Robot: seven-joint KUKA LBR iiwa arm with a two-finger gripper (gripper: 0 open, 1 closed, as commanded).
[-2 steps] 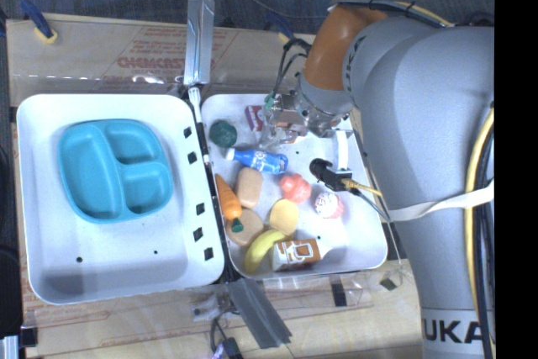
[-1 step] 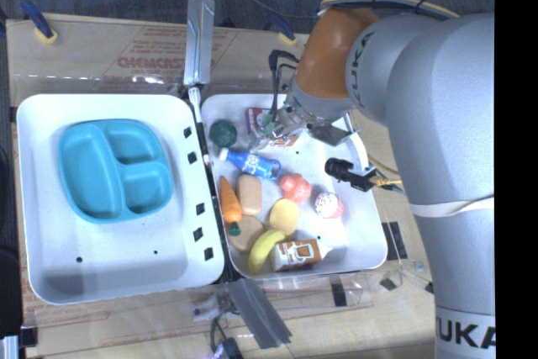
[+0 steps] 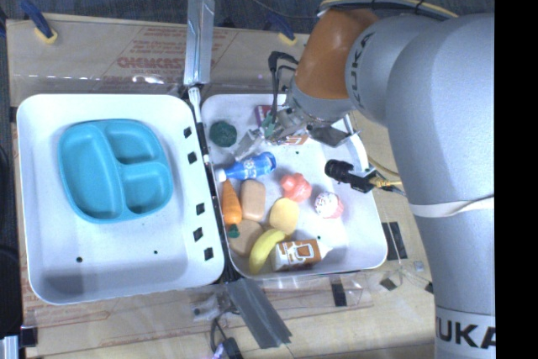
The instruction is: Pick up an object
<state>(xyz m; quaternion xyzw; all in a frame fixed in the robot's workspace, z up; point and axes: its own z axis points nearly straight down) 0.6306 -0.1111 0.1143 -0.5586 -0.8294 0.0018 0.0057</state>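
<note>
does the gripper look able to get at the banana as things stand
Probably yes. The banana lies uncovered at the near edge of the right bin, open from above, though a yellow lemon and a small carton press close beside it.

Bench (image 3: 101,55) under two white bins (image 3: 42,265)

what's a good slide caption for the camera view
KUKA arm's tool low in the cluttered right bin; blue divided tray sits alone in the left bin.

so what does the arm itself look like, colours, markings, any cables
The arm is a thick, rounded grey body with an orange band above the wrist. Black KUKA lettering runs beside the band and again on the lower segment near the bottom of the view. Thin dark cables loop by the wrist, and the gripper below is small, dark and metallic.
</note>
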